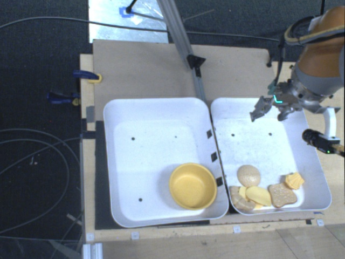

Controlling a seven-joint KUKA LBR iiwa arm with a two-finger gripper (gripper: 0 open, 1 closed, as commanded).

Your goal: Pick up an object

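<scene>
Fingers [262, 109] spread apart; banana [258, 195] lies lengthwise left-right.

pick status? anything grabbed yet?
Nothing grabbed yet. The gripper is open with nothing between its fingers, up over the far part of the right bin. The food pieces sit clustered at that bin's near edge, the yellow bowl in the left bin. Left: move to an item, descend, close, lift.

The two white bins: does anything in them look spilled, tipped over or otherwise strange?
Nothing stands out. The round yellow bowl sits upright in the left white bin. The pale toy food pieces lie bunched in the near corner of the right white bin, all inside its rim.
</scene>
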